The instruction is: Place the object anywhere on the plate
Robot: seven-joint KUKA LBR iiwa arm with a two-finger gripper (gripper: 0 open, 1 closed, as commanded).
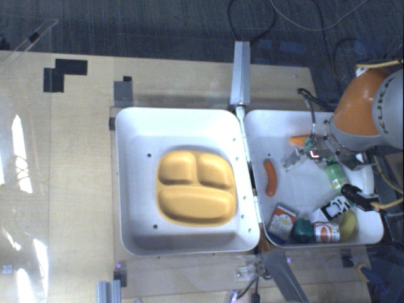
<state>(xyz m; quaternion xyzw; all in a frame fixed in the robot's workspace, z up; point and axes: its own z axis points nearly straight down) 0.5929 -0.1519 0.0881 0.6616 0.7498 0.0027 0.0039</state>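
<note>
The gripper (297, 160) hangs over the right bin (284, 125), its state unreadable; the plate (196, 188) waits in the left bin (132, 169) for delivery.

Plastic, wood and metal around the yellow plate

The plate (196, 188) looks like smooth, matt yellow plastic; its bin (129, 169) is glossy white plastic. Under both, the table (63, 188) is pale, satin wood. Above the plate, a post (241, 71) looks like brushed metal.
</note>
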